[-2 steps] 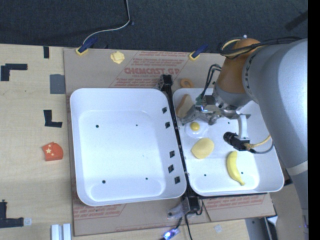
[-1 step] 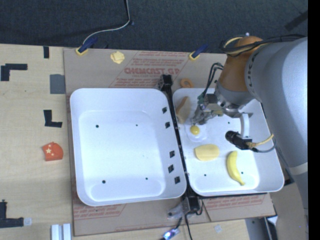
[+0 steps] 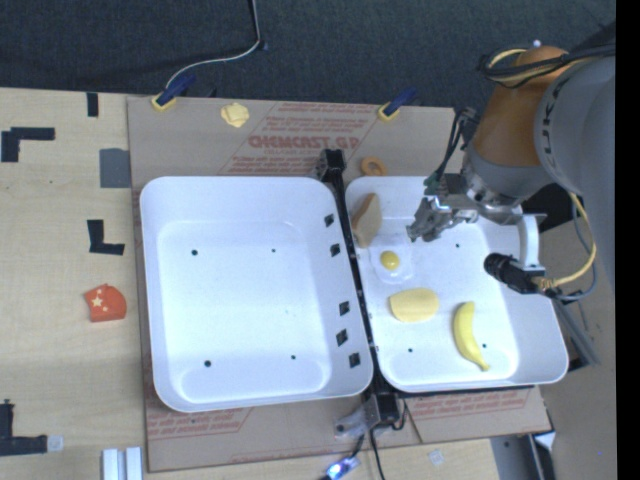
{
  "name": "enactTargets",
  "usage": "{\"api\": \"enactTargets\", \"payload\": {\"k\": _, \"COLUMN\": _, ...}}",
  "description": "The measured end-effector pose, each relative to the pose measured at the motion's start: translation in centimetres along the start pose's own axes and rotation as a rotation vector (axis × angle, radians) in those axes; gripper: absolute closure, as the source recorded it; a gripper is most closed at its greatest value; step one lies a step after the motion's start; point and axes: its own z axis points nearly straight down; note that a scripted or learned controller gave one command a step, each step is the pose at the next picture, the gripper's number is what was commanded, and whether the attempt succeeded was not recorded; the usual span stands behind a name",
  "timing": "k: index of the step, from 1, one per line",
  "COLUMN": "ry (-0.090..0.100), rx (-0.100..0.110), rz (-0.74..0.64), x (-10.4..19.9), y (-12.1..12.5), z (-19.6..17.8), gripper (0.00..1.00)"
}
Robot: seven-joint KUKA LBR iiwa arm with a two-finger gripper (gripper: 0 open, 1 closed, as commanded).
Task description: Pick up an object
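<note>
The gripper (image 3: pixel 424 224) hangs over the upper middle of the right bin (image 3: pixel 540 368), pointing down and to the left; whether it is spread or closed I cannot tell from this slant, and nothing shows held in it. Above it rise the grey wrist and the orange band (image 3: pixel 510 108) of the arm, with cables looping around.

Nearest below and to the left of the gripper lies a small fried egg toy (image 3: pixel 389 261), white with a yellow yolk, flat on the bin floor. Just left of that, against the bin's left wall, leans a tan bread slice (image 3: pixel 365 218). Further toward the front sit a pale yellow lemon-like lump (image 3: pixel 414 304) and, to its right, a banana (image 3: pixel 468 335), apart from each other.

The egg is the likely target by nearness. It looks light and stiff, probably smooth plastic, and so flat that fingers may slide over it; a grip across its narrow edge, pressed right down to the floor, would serve best. The lump and banana are rounder and offer more to close on, though a curved surface may squirt out if pinched off-centre.

The left bin (image 3: pixel 240 378) lies beside, and on the bench are a red piece (image 3: pixel 106 303), a yellow scrap (image 3: pixel 235 115) and a small ring (image 3: pixel 372 167)
</note>
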Motion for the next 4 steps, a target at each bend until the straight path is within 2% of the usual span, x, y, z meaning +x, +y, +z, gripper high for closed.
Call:
{"api": "enactTargets", "payload": {"k": 1, "ry": 0.0, "rx": -0.014, "rz": -0.003, "x": 2.1, "y": -9.0, "z": -20.8, "gripper": 1.0}}
{"api": "enactTargets", "payload": {"k": 2, "ry": 0.001, "rx": -0.007, "rz": -0.006, "x": 5.8, "y": -11.4, "z": -29.5, "gripper": 1.0}}
{"api": "enactTargets", "payload": {"k": 3, "ry": 0.001, "rx": -0.005, "rz": -0.006, "x": 9.8, "y": -12.1, "z": -36.4, "gripper": 1.0}}
{"api": "enactTargets", "payload": {"k": 4, "ry": -0.001, "rx": 0.023, "rz": -0.008, "x": 17.4, "y": -12.4, "z": -19.1, "gripper": 1.0}}
